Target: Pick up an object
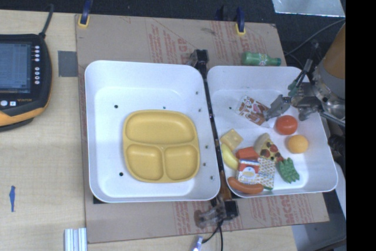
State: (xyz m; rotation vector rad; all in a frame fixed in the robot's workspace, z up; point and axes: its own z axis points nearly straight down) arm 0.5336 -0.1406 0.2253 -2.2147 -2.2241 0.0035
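The right white bin [317,182] holds several toy foods: a red tomato [286,124], an orange [298,143], a patterned snack packet [252,109], a yellow cheese block [231,139], a banana [228,156], a pizza slice [267,147], a green leafy piece [288,170] and a sausage [245,187]. My gripper [284,99] hangs over the bin's upper right part, just above the tomato and right of the snack packet. Its fingers look spread, and nothing sits between them.
The left white bin [106,85] carries a yellow divided plate [160,145]. A green bottle [260,59] lies on the cardboard behind the right bin. A teach pendant [20,79] rests at the far left of the bench.
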